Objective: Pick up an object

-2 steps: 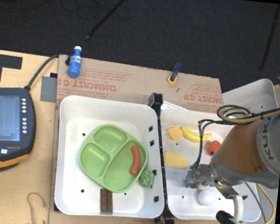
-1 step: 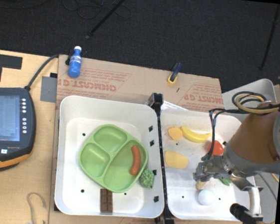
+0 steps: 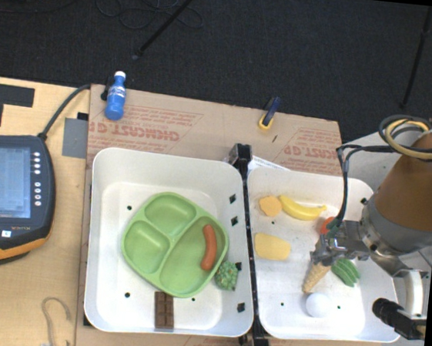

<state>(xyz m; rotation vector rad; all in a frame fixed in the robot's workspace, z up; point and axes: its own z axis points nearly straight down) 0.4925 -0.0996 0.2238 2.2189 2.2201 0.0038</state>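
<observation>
Gripper (image 3: 329, 255) was down in the right bin (image 3: 369, 325), arm (image 3: 408, 190) reaching in from the right with its orange band above the wrist. Fingers too small and dark to read, cannot tell if open or closed. Right under the gripper lay an ice cream cone (image 3: 314, 277), tan, tilted, its top end at the gripper; could not tell whether it was between the fingers or just touching. Green toy (image 3: 346, 271) lay just beside the cone on its right. White ball (image 3: 318, 305) sat just below the cone tip. Banana (image 3: 302, 209) and a small orange piece (image 3: 270, 206) lay near the bin's far wall, a yellow chunk (image 3: 272, 248) near the divider.

Left bin (image 3: 104, 272) held a green divided plate (image 3: 173, 241) with a sausage (image 3: 209, 247) in its right compartment, broccoli (image 3: 227, 275) at the plate's lower right edge, brown chocolate bar (image 3: 164, 310) below the plate. Blue bottle (image 3: 116, 96) lay on the cardboard (image 3: 205, 128) behind the bins. Tablet (image 3: 1, 190) at far left.
</observation>
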